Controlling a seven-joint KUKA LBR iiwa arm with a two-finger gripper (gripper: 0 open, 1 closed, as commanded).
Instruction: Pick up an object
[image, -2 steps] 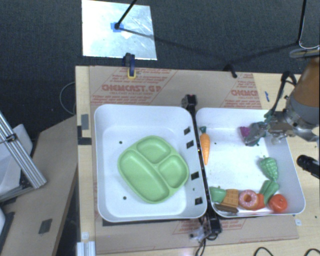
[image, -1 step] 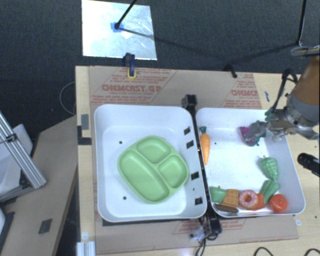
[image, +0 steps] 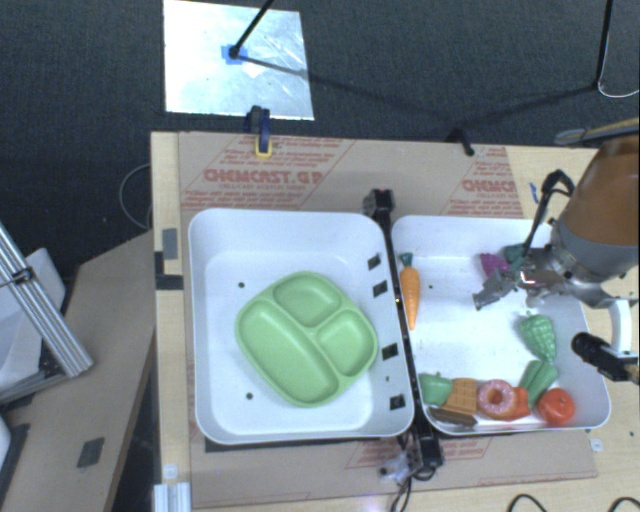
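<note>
Orange carrot (image: 409, 287) (green top, lengthwise) by the right bin's (image: 450, 235) left wall; pink-iced doughnut (image: 497, 398) near its front edge

Right bin's (image: 440, 235) middle lies open; toys (image: 497, 398) crowd its near wall.

Grey arm (image: 600, 235) reaches leftward, end effector (image: 492, 295) angled downward.
</note>
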